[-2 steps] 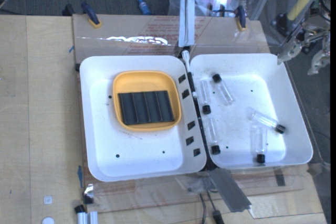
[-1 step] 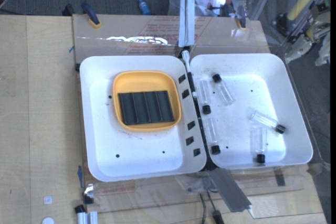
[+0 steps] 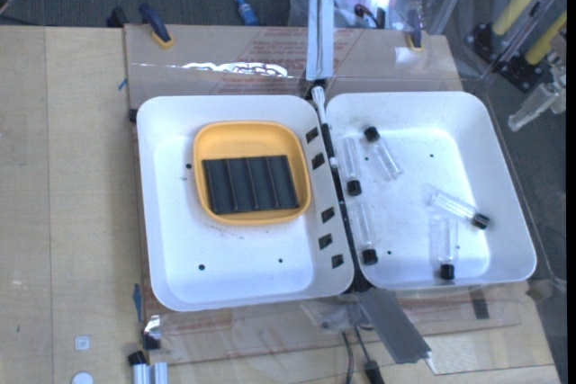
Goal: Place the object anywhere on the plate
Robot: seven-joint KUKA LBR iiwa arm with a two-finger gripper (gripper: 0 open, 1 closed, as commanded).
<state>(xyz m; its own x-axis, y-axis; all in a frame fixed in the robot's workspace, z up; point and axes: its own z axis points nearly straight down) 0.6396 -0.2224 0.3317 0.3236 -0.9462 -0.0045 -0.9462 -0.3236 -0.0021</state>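
Two shallow white bins side by side on the desk (image 3: 63,193). In the left bin (image 3: 171,270), a yellow plate (image 3: 209,147) set toward the far side, with a dark ribbed insert (image 3: 250,183) lying flat in its middle. In the right bin (image 3: 504,238), five clear vials with black caps, all lying on their sides and well apart from the plate: one vial (image 3: 383,157) at the far left, another (image 3: 347,165) just beside the dividing rim, a third (image 3: 364,229) nearer along that same rim, a fourth (image 3: 454,205) tilted toward the right, a fifth (image 3: 442,243) just beside it on the near side. Along the seam between the bins, a row of small black tabs (image 3: 326,213). Impossible to tell the gripper's opening here.
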